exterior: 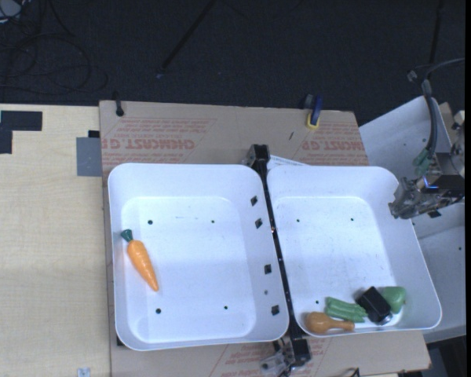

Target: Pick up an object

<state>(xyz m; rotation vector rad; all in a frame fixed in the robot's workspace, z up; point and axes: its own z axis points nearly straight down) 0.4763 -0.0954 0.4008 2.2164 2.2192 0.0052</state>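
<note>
An orange toy carrot (142,265) with a green top lies by the left wall of the left bin (184,182). In the front right corner of the right bin (337,182) sit a green pod-shaped toy (345,309), a black block (374,305), a rounded green piece (394,296) and an orange-brown gourd-shaped toy (327,323), packed close together. My gripper (410,200) hangs at the right bin's far right rim, well away from all of these objects, and nothing shows in its grasp.
Both bins rest on a cardboard sheet (220,136) on the bench. A black divider strip (268,242) runs between the bins. A blue and yellow clamp (313,111) grips the cardboard's back edge. Cables hang beside the arm at the right.
</note>
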